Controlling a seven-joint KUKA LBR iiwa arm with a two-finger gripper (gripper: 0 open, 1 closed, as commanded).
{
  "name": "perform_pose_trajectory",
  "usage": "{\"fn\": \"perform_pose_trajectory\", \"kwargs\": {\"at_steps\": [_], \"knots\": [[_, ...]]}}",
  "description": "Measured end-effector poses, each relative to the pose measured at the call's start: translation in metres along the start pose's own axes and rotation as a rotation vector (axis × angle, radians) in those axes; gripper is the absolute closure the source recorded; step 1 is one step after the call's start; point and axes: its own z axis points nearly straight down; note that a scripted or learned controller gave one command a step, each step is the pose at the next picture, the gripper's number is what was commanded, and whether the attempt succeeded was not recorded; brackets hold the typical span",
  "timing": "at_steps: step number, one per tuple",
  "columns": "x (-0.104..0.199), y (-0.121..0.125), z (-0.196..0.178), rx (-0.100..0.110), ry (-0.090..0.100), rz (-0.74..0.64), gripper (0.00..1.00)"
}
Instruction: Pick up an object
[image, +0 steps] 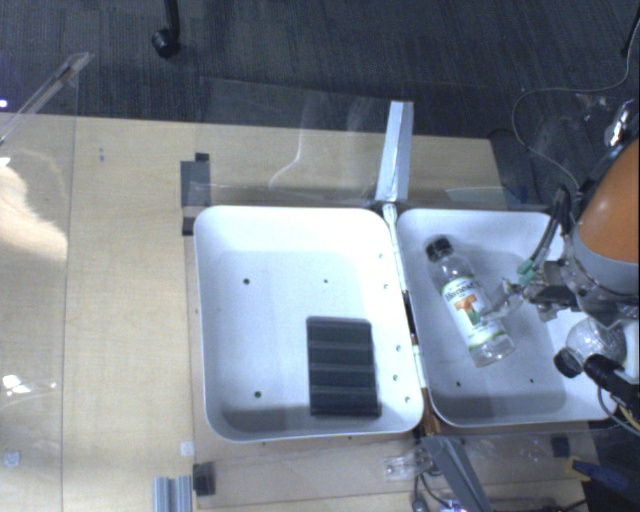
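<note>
Two shallow white bins are sitting side by side on the wooden desk (120, 300), taking up its centre and right part, w/ a grey divider strip (396, 150) running back from where they meet toward the desk's far edge.

Left bin (225, 330): a black ribbed block (342, 367) is lying flat near the bin's front edge, closer to its right wall than its left.

Right bin (450, 395): a clear plastic bottle (468, 302) w/ a black cap and an orange-green-white label is lying on its side, slanting from near the bin's back-left corner toward the middle. Cap end is pointing to the back-left, base end toward the bin's centre.

The arm (610, 225), grey w/ an orange band, is reaching in over the right bin's right edge. The claw (512, 290) is sitting just beside the bottle's lower half, right up against its right side approx. at the label/base area. Can't tell whether the claw is apart or together, the parts are too small and tangled w/ cables. Bottle is lying on the bin floor, not lifted.

Clear plastic sheeting (40, 180) is covering the desk's left side, catching glare.
</note>
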Motion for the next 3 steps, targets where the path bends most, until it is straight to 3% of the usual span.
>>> {"fn": "perform_pose_trajectory", "kwargs": {"at_steps": [1,2,3], "knots": [[0.002,0.046,0.135,-0.005,-0.001,0.102,0.0],[0.025,0.033,0.1,-0.003,0.0,0.157,0.0],[-0.003,0.096,0.145,-0.012,-0.002,-0.017,0.0]]}}
